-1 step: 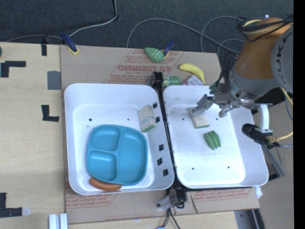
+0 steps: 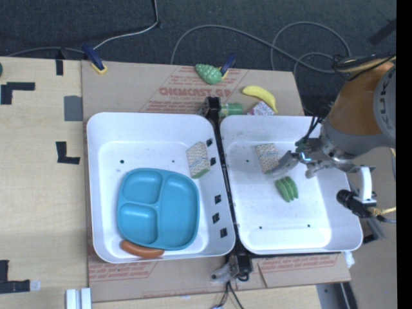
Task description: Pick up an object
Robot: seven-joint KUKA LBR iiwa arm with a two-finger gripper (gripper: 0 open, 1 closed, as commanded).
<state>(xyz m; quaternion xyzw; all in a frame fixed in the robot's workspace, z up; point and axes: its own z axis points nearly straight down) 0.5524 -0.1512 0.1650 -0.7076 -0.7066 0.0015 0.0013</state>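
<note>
In the right white bin (image 2: 322, 234), the hand (image 2: 283, 166) is hovering with open fingers between a beige sponge block (image 2: 265, 154) and a green ridged vegetable (image 2: 287, 189), gripping nothing

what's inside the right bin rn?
In the right bin: a green ridged object mid-floor and a tan block up-left of it. The gripper hangs beside the block; what lies under the arm at the bin's right edge is covered.
</note>
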